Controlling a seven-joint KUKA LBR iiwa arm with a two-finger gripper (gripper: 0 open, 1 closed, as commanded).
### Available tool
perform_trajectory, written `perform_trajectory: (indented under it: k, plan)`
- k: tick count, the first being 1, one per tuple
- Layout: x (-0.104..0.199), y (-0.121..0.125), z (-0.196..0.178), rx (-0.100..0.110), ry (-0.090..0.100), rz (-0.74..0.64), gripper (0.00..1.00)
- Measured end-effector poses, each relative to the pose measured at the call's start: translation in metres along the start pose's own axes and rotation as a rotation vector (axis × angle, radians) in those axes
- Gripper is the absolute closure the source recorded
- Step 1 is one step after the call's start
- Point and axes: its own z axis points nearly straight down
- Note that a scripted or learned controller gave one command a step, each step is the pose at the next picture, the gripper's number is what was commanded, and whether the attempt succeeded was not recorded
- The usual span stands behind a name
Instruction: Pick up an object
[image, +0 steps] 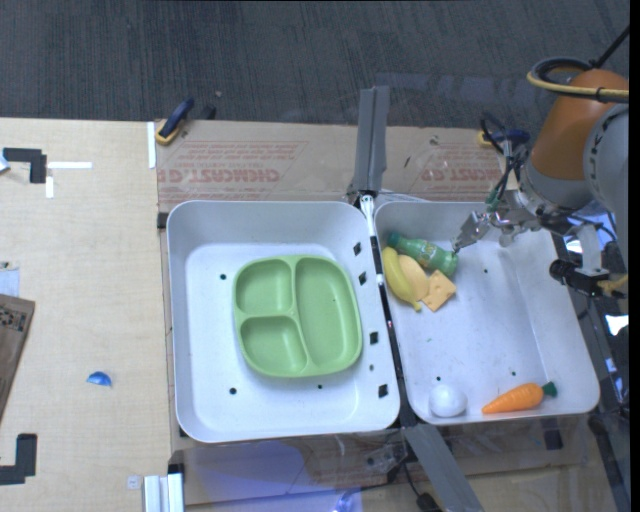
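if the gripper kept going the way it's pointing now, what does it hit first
Most likely the green bottle. The gripper points down and toward the left, and the bottle lies just beyond its tip, with the banana behind it. Its height above them is unclear.

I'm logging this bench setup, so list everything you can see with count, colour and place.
shallow plastic bins: two, white, side by side on the bench
divided plastic plate: one, light green, left bin
toy bottle: one, green, right bin, far left
toy banana: one, yellow, beside the bottle
cheese wedge: one, yellow, touching the banana
toy carrot: one, orange, right bin, near edge
round egg: one, white, near left corner
gripper: one, grey, above right bin
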Motion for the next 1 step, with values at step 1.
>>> perform_trajectory:
  k: [1]
  plan:
    - [0.0517,0.0036,0.0106,0.008,0.006,-0.328,0.0]
